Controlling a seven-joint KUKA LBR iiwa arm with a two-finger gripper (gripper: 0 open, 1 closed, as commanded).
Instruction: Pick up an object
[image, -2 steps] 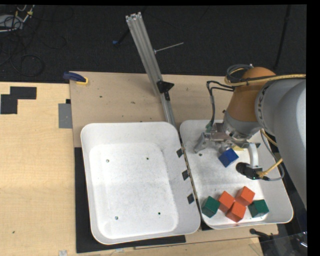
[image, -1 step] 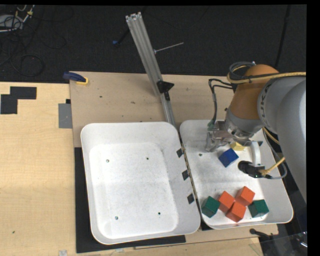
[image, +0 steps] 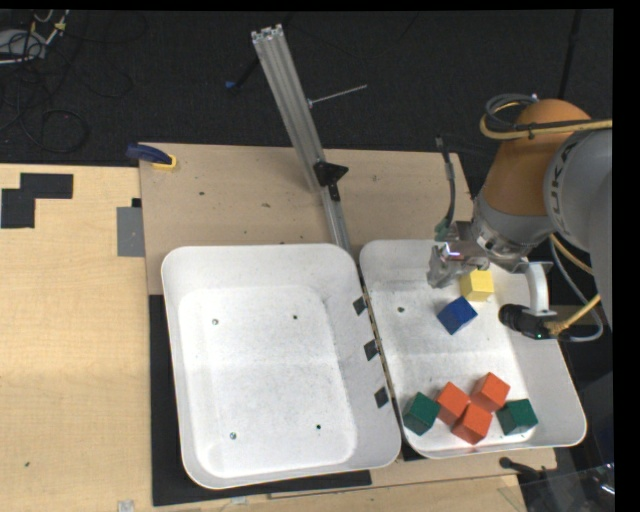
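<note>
The right bin (image: 420, 345) holds several small blocks. A yellow block (image: 481, 284) lies near its back right, and a blue block (image: 457, 315) sits just in front of it. Near the front edge are three orange blocks (image: 472, 405) bunched together, with a green block (image: 421, 412) on their left and another green block (image: 518, 416) on their right. My gripper (image: 447, 262) hangs over the back of the right bin, just left of the yellow block and behind the blue one. I see no block between its fingers.
The left bin (image: 260, 360) lies beside the right one, with black clips (image: 370, 348) along the shared edge. A slanted aluminium rail (image: 300, 125) rises behind the bins. Black cables (image: 545, 320) run along the right bin's right side.
</note>
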